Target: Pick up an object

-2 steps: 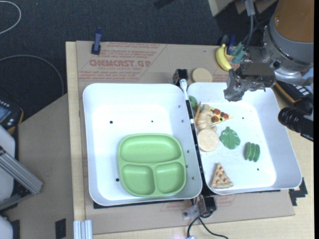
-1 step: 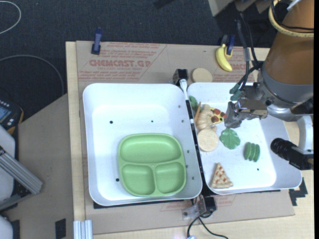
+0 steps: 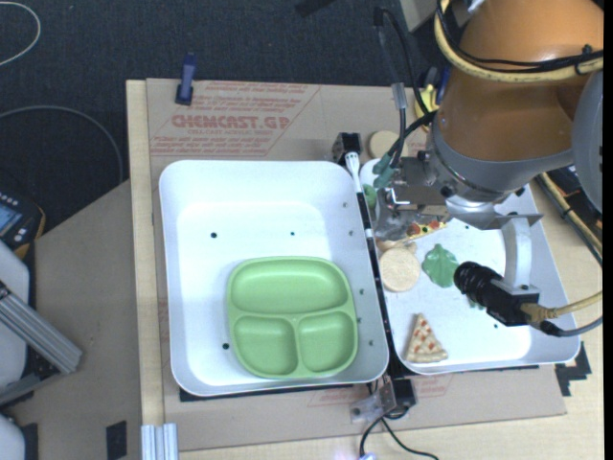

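fingers [image 3: 397, 220] low in right bin [image 3: 536, 348]

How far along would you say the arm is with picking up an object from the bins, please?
Done: the grey arm's pincer is down at the right white bin, by its left wall. In hand: nothing visibly held. Left: a grasp and lift; the round beige cookie-like disc, green leafy toy and toy pizza slice lie on the bin floor. The green three-compartment plate sits in the left white bin.
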Controlling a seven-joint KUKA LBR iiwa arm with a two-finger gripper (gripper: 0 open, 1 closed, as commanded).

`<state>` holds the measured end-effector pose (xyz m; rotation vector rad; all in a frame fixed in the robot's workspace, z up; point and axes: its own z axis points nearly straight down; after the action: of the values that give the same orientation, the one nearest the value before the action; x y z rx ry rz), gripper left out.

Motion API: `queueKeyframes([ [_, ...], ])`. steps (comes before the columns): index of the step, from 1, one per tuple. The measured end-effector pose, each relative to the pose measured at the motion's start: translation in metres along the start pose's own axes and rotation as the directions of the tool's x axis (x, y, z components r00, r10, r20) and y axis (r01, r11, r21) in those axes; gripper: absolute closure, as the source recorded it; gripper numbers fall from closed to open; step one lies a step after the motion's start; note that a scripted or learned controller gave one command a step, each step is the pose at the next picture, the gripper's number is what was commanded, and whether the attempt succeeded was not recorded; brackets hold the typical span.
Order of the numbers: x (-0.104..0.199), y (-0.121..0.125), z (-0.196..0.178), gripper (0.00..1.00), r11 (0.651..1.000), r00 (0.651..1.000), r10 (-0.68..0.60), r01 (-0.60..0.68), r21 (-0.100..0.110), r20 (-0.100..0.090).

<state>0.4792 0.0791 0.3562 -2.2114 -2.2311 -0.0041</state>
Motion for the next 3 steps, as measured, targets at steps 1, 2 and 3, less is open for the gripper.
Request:
queueKeyframes([
  [1,0.03,0.001,-0.042,1.0,1.0,1.0,0.004,-0.004,-0.004,0.0],
  [2,0.057,0.0,-0.035,1.0,1.0,1.0,0.005,-0.005,0.003,0.001],
  [3,0.056,0.001,-0.046,1.0,1.0,1.0,0.006,-0.006,-0.001,0.002],
])
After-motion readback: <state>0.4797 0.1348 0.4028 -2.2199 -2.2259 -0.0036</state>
